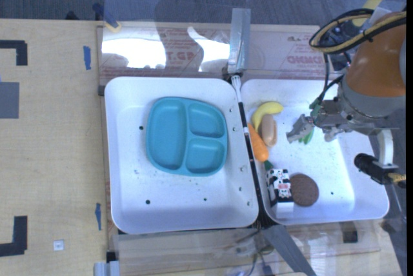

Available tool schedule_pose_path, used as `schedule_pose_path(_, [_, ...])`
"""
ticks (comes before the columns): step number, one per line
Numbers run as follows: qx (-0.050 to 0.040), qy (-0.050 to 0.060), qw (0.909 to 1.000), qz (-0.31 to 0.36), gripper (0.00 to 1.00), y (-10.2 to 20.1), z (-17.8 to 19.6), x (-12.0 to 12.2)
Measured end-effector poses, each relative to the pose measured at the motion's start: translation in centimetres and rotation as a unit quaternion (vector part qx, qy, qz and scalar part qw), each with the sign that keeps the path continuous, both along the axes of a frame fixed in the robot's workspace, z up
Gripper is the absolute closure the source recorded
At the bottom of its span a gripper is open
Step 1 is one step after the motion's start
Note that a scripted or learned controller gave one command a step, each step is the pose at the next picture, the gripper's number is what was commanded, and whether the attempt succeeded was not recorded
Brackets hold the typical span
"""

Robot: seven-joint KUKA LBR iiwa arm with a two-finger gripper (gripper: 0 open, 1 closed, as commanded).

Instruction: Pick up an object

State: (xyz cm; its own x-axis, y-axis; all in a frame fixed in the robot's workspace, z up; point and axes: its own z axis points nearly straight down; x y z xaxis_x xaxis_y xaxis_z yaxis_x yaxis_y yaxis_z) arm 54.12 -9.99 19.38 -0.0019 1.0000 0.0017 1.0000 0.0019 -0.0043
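In the right white bin [368, 200] I observe, nearest, a brown round disc [304, 190] beside a black-and-white box [279, 183]. Farther back lie an orange carrot [258, 146], a tan oval piece [268, 131] and a yellow banana [264, 112]. The end effector [302, 131] hovers right of these; I cannot tell its state. The left bin [122, 139] holds a blue divided tray [187, 136].

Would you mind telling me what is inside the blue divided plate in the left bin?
The blue divided plate shows bare blue surface in all three compartments. It lies flat in the left bin, so the bin floor beneath it is covered.
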Motion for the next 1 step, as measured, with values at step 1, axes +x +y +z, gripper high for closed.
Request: schedule_pose_path(1, [-0.0015,-0.005,0.9999,-0.013,0.00,-2.49,-8.73,6.99])
